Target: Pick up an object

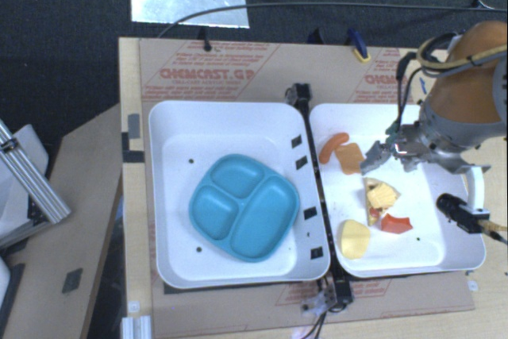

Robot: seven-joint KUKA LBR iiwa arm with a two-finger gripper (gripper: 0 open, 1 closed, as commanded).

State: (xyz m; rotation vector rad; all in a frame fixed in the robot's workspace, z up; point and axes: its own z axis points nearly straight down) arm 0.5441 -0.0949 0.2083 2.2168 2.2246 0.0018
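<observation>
Bench with two white bins side by side. Left bin carries a blue divided plate, three compartments, lying flat. Right bin has the small items: an orange sausage-like piece and an orange block touching near the divider, a pale yellow lump mid-bin, a red piece just beside it, a yellow wedge near the front wall. Arm cut off at the right edge (wrist blocks part of the bin). Gripper hangs just beside the orange block; jaw state cannot be told, nothing visibly held.
</observation>
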